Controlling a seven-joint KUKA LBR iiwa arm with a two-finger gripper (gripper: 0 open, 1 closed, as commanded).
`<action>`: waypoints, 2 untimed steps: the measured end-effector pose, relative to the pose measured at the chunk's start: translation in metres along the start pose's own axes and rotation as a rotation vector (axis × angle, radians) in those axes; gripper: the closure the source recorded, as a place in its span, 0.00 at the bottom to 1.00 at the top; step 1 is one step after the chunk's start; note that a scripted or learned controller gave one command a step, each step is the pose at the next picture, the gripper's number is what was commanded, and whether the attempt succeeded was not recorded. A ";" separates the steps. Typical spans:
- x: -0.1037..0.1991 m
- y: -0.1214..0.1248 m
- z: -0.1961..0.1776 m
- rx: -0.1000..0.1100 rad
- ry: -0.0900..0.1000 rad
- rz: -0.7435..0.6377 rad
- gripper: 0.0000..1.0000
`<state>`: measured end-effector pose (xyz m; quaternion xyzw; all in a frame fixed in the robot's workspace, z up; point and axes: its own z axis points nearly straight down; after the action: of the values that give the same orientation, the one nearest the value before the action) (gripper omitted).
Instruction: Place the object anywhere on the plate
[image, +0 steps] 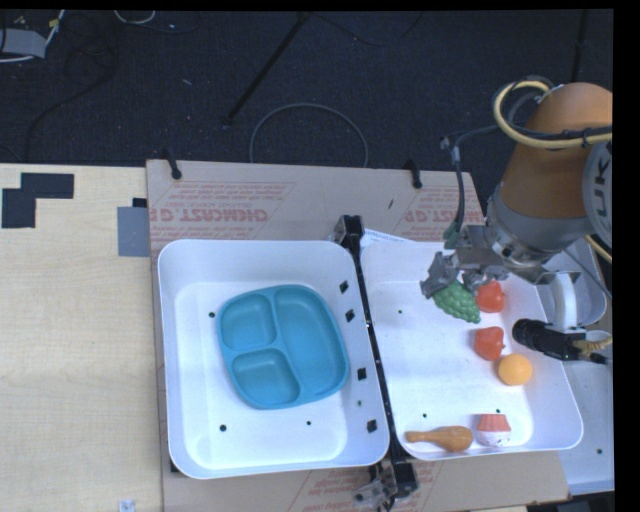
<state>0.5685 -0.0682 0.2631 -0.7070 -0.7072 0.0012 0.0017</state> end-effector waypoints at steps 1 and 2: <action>0.039 -0.025 0.010 0.002 0.000 -0.001 1.00; 0.086 -0.052 0.019 0.003 0.001 -0.002 1.00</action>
<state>0.5166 0.0181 0.2448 -0.7061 -0.7081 0.0020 0.0029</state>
